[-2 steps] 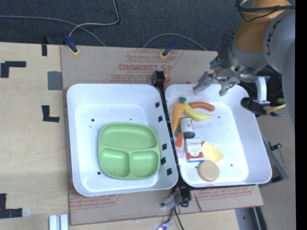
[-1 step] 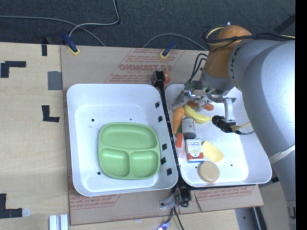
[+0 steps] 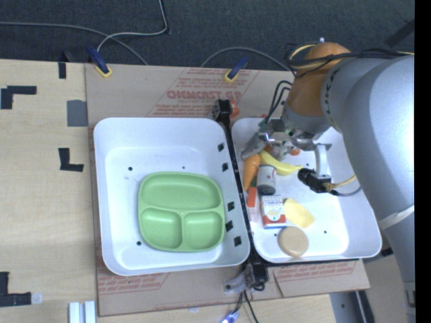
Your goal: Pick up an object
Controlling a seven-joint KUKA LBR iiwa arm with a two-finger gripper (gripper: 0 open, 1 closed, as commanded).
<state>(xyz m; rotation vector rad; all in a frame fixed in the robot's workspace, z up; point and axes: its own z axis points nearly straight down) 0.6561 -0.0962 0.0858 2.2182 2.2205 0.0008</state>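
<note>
Cardboard sheeting covers the worktop [image 3: 40,180] beneath two white bins. Nearest the viewer in the right bin [image 3: 350,237] lies a round tan disc [image 3: 293,241], with a pale yellow lump [image 3: 298,214] just behind it and a small red-and-white carton [image 3: 273,212] beside that. Further back sit a small jar [image 3: 267,178], an orange carrot [image 3: 251,169] against the dividing wall, and a yellow banana [image 3: 277,164]. The left bin [image 3: 111,147] holds a green divided tray [image 3: 182,210].

The claw [image 3: 273,143] hangs over the far end of the right bin, directly above the carrot and banana. Whether it is apart or together cannot be told; nothing is visibly clamped.

For a sound pick, choose one item, probably the banana. Centre over its middle, align across its narrow width, and descend vertically. Crowded neighbours may be nudged or trapped, so keep clear of the bin wall.
</note>
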